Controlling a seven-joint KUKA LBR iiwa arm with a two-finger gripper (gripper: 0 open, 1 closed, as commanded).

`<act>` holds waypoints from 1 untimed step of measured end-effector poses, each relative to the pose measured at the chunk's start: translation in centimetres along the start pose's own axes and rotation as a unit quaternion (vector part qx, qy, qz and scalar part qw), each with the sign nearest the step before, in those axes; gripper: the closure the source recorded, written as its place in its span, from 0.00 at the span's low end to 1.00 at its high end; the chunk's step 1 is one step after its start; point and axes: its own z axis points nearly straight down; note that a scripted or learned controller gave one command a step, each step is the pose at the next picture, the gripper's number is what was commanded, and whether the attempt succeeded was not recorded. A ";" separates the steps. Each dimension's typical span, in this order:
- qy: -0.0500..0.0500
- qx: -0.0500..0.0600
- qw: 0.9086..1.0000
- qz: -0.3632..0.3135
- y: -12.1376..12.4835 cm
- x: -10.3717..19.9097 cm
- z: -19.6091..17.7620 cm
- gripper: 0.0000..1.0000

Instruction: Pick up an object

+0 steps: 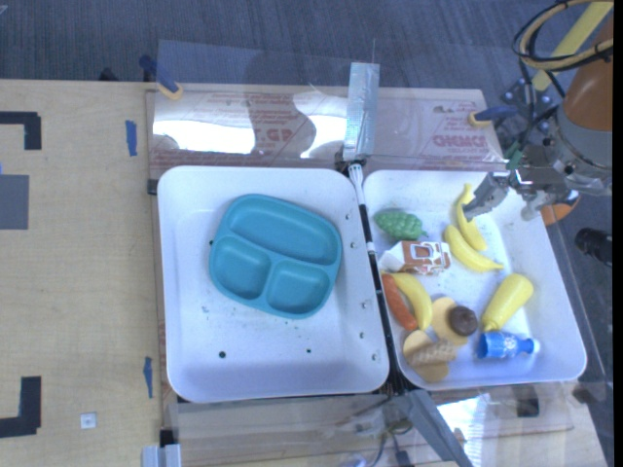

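Above the right bin (pixel 565 358), fingers (pixel 510 198) spread (carton (pixel 421 257) writing unreadable) over bananas (pixel 467 236).

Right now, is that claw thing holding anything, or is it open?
Gripper: open, holding nothing; it hangs over the right bin, beside the bananas.

Toys crowd the right bin (pixel 565 290); a tray (pixel 275 254) occupies the left bin (pixel 185 339).

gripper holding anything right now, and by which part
Nothing is held. The gripper hangs over the right bin with open jaws, one tip close beside the bananas, nothing between them.
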 end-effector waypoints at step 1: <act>0.001 0.002 1.000 -0.029 -2.7 -2.2 14.1 0.00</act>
